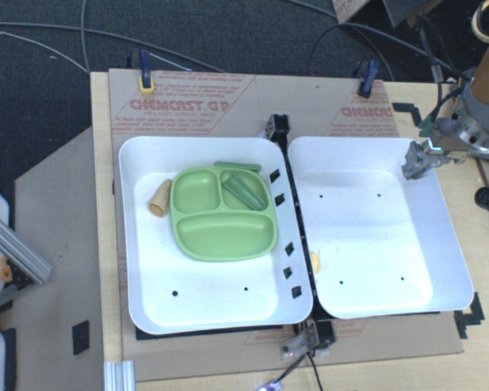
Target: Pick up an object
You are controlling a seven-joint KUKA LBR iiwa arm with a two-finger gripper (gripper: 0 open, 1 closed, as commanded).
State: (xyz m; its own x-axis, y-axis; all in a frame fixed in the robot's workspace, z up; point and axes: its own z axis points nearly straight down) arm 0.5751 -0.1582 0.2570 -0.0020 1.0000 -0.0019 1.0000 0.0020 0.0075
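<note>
Brown cardboard-topped bench [228, 96] | left shallow white bin [147, 292]: green divided plastic plate [220, 235], tan cone [160, 198] | metal two-finger gripper [416, 163] at frame right, grip state unclear

Bright even light, soft shadows, slightly grainy

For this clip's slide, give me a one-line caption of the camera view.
Gripper over the right bin's far corner; green divided plate and small cone lie in the left bin.
</note>
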